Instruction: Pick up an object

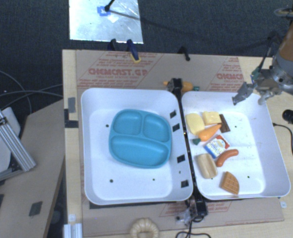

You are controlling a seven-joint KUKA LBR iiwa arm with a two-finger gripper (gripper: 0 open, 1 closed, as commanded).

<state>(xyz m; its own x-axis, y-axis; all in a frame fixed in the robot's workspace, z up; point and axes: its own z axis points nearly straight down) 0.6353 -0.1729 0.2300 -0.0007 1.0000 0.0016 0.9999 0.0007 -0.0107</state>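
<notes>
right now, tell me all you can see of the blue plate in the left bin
The blue plate looks like smooth moulded plastic, rounded at the corners, with three compartments: two small ones along the far side and one long one along the near side. It lies flat, slightly turned, near the middle of the left bin, touching only the bin floor. Nothing lies in it.

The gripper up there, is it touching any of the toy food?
Apart. The camera view shows the gripper over the right bin's far rim, with bare white floor between it and the nearest food, the cheese.
</notes>
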